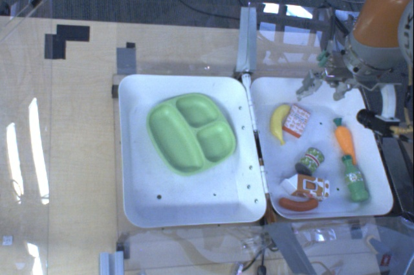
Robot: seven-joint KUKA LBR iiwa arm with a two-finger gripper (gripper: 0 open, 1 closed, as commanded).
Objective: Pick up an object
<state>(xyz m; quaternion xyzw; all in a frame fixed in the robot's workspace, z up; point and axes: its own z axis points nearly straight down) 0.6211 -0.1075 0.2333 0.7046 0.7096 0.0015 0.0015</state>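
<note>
1. The gripper (321,85) hangs wide open with nothing in it, over the top part of the right bin (383,201). It may close on air if it comes down between things.
2. The closest things are the banana (279,123) and the small red and white box (297,120). They lie just beside each other, so a finger may bump one and push the other away.
3. The carrot (345,139) and green bottle (354,179) lie near the bin's right wall. The gripper may hit that wall.
4. The sausage (298,204) and carton (312,187) touch at the bottom rim, so they are hard to grab.
5. The round can (313,158) may roll away.
</note>
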